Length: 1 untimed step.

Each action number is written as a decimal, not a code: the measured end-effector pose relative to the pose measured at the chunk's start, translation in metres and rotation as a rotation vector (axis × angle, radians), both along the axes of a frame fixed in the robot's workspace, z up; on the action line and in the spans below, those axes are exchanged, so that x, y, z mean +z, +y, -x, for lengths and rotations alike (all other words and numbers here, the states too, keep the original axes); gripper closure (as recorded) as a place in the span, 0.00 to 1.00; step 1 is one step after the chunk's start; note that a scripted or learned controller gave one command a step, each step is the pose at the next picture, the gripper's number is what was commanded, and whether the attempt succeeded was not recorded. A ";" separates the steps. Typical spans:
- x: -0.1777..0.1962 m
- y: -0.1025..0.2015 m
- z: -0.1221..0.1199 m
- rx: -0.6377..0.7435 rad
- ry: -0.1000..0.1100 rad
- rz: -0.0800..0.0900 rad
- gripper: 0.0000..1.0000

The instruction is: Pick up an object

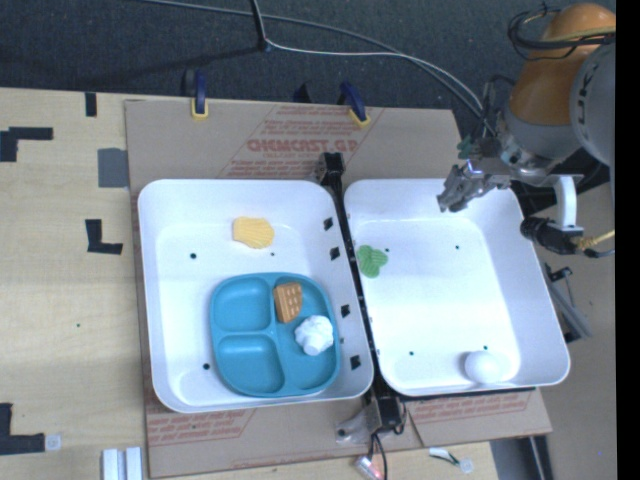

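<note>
My gripper (450, 199) hangs over the far right part of the right bin (520, 268), with nothing seen between its fingertips. A small green leafy object (372, 260) lies at the right bin's left side, well to the left of and below the gripper. A white ball (486, 366) rests near that bin's front right corner. In the left bin (165, 268), a yellow lump (253, 232) lies on the floor. A blue divided plate (250, 353) carries a tan waffle-like piece (288, 301) and a white crumpled object (315, 335).
Black clips (330, 168) join the two bins along their shared wall. The bins stand on a cardboard sheet (290, 138) held by blue and yellow clamps (352, 103) at the back. A cable (350, 48) runs across the dark floor behind.
</note>
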<state>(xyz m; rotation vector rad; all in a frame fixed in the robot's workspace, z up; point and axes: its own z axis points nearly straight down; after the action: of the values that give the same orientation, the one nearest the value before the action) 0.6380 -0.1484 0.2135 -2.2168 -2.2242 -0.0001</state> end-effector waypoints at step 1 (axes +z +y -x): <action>0.012 0.042 0.027 0.000 -0.002 0.001 1.00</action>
<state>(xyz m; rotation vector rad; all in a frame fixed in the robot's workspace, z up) 0.6115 -0.1060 0.2252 -2.2185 -2.2254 -0.0011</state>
